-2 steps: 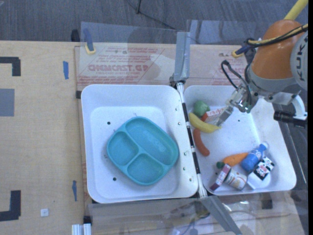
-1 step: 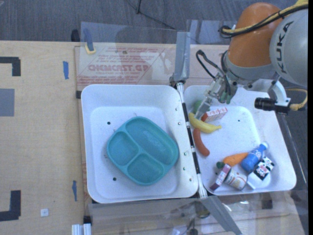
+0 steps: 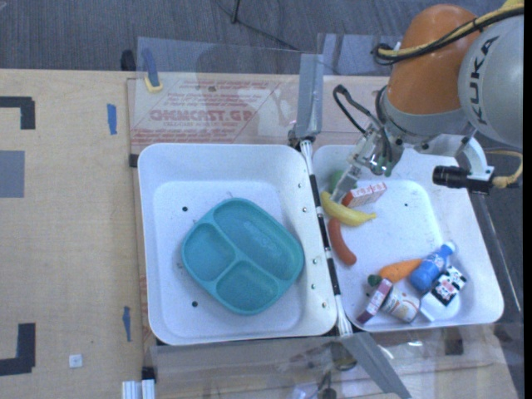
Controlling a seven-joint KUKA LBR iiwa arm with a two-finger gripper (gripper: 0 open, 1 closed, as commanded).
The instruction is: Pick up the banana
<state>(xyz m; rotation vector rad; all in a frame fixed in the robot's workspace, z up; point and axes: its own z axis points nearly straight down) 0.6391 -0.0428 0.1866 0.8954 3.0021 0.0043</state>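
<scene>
Yellow banana (image 3: 347, 213) in right bin (image 3: 465, 223), gripper (image 3: 359, 170) just above, grip state unclear

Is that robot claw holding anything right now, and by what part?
It cannot be told: the gripper sits just above the banana, with nothing visibly between its fingers.

A light wood bench top (image 3: 66, 248) is seen at left, marked w/ black tape corners (image 3: 23, 110), a grey patch (image 3: 12, 174) and blue tape bits (image 3: 111, 118). Dark grey carpet (image 3: 100, 15) is shown along the top, w/ black cables (image 3: 249, 7) laid across it. Even light, no hard shadows.
</scene>
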